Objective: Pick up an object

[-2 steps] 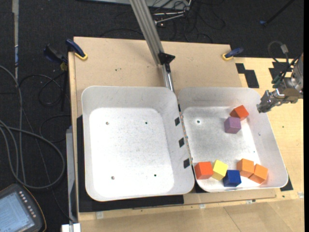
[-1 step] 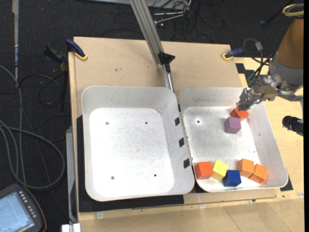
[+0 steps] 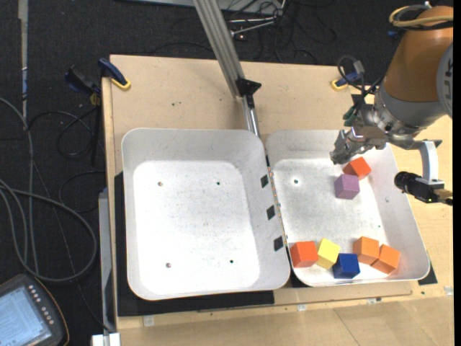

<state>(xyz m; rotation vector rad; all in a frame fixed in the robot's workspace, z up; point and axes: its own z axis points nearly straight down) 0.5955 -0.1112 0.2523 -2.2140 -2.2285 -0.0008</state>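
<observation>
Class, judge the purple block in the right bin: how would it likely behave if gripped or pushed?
The purple block looks cube-shaped with flat faces, so it probably slides rather than rolls. It seems rigid, likely holding shape under a squeeze. Pushed away from the camera, it might nudge the orange block close by.

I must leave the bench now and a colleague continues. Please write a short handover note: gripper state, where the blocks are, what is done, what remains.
Gripper: low over the far part of the right bin, beside the far orange block. I cannot tell whether it is open or shut, and no block is seen in it.

Blocks, all in the right bin: purple block just in front of the far orange block; along the near edge, orange block, yellow block, blue block, and two more orange blocks.

Left bin: holds no blocks.

Done: nothing lifted yet.
Left: grasp one block and raise it.
</observation>
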